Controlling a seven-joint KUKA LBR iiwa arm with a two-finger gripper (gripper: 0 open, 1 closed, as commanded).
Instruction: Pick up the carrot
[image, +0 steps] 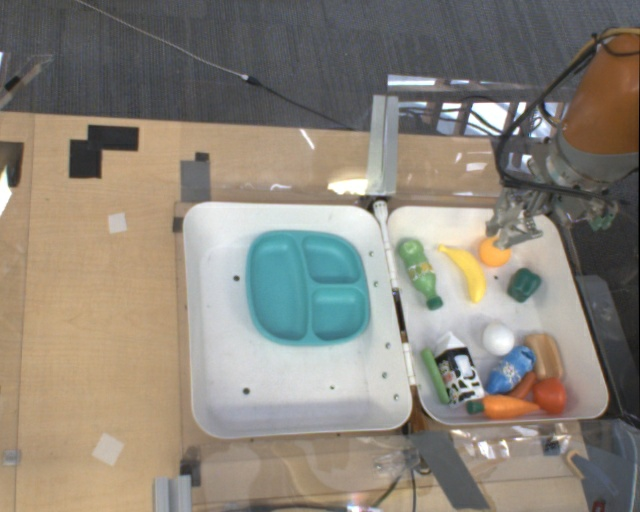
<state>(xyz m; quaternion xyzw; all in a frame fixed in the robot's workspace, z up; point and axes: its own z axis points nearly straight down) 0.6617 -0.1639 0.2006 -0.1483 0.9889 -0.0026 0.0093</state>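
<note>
One carrot, one banana, one orange; tool state unclear.

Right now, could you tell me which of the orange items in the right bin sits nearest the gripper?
The orange ball, directly under the gripper at the bin's far end; the carrot lies along the near edge.

carrot — orange, lying flat along right bin's front edge, green end left

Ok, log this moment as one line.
gripper: over small orange ball, right bin's far side | long orange carrot: lying at near edge, untouched | grasp: none seen
</note>
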